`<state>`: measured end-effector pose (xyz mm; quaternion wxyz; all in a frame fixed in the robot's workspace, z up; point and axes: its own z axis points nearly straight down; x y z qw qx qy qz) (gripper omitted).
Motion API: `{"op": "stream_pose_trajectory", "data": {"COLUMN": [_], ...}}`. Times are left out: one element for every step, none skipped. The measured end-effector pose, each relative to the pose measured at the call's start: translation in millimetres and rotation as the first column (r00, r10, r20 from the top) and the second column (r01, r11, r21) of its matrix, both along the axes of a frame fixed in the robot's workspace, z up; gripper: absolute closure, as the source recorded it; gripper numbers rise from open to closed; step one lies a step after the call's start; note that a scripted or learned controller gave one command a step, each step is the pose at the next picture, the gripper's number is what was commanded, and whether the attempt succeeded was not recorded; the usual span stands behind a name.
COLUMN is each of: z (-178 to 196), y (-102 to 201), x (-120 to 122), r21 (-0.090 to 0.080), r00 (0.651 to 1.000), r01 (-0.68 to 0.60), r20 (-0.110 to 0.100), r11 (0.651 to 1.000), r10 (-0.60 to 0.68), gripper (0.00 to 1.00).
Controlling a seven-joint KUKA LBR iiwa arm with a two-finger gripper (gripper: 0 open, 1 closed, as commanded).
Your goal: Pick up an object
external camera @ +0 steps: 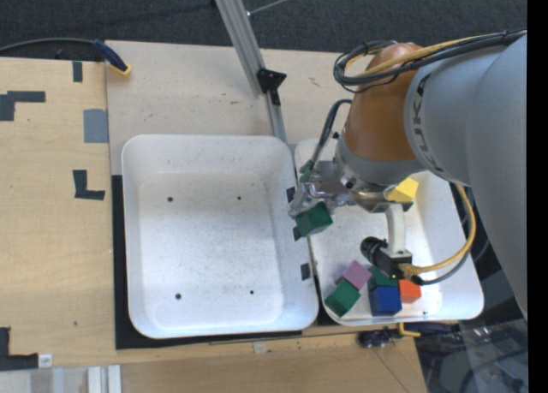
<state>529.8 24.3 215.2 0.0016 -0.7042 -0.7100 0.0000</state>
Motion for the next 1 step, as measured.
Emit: {"op": "stream_pose_trajectory", "data": {"z": [11.1], "y": [53.1], "x": [9.5], "r21": [0.000], "r00": [1.000], "r01": [0.001], "r20": [0.001], "r11": [1.000], "r10": [-0.001], "gripper": [1.00]}}
